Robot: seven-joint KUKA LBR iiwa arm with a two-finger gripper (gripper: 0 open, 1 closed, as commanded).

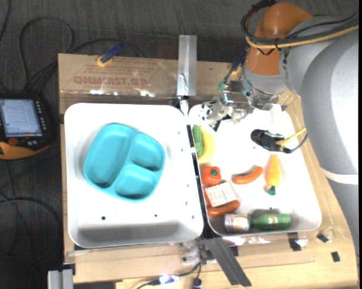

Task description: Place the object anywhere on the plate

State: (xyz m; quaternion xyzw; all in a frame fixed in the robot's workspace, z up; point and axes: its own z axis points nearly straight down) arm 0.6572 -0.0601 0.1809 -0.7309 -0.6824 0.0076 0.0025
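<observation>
Step in hand: acquisition of the object. No item is seen held, and nothing lies on the plate.

1. At the near end of the stocked bin (302, 191) lie a can (236, 223) and a green bottle (271, 220), end to end.
2. Beyond them, a red-and-white box (220, 194) rests on a sausage-like piece. A red pepper (211, 174), a sausage (248, 175) and a yellow toy vegetable (273, 171) follow. A green-and-yellow item (200, 140) lies against the dividing wall.
3. The blue three-compartment plate (125, 161) sits mid-way in the other bin (84, 221), with all compartments bare.
4. The hand (224, 110) hangs over the far corner of the stocked bin, near the dividing wall. Whether it is open or closed cannot be told.

Next move, as judged: descend on one item, close on it, lift clear of the wall, carry across to the plate and release. The green-and-yellow item is nearest the hand, but its position against the wall may hinder a clean grasp.

Surface: a wooden bench carries both bins. A cardboard sheet (126, 74) with red lettering lies at the far side.

Room: dark carpet (78, 17) with loose cables. A teach pendant (17, 122) lies on the floor beside the plate's bin.
</observation>
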